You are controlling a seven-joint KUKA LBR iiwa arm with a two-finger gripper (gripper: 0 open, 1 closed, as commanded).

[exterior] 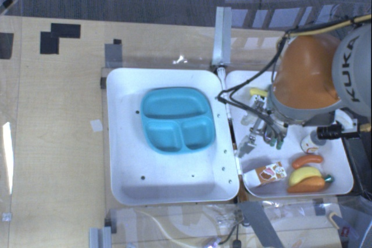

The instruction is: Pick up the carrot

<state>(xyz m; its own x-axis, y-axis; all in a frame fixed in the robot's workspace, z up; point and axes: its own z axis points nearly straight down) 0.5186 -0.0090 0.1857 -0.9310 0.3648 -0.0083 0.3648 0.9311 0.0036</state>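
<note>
The carrot [308, 184], orange with a green tip at its right end, lies at the front edge of the right bin [343, 186]. It touches a yellow banana [304, 173] just behind it. My gripper [265, 135] hangs over the left-middle of the right bin, up and to the left of the carrot and apart from it. The grey and orange arm [305, 75] covers the back of that bin. Nothing shows held in the gripper.
A red sausage [307, 160] lies behind the banana, and a small printed carton [271, 172] sits to the carrot's left. A yellow item [258, 92] peeks out near the bin's back. The left bin [125, 142] holds a blue divided plate [176, 119].
</note>
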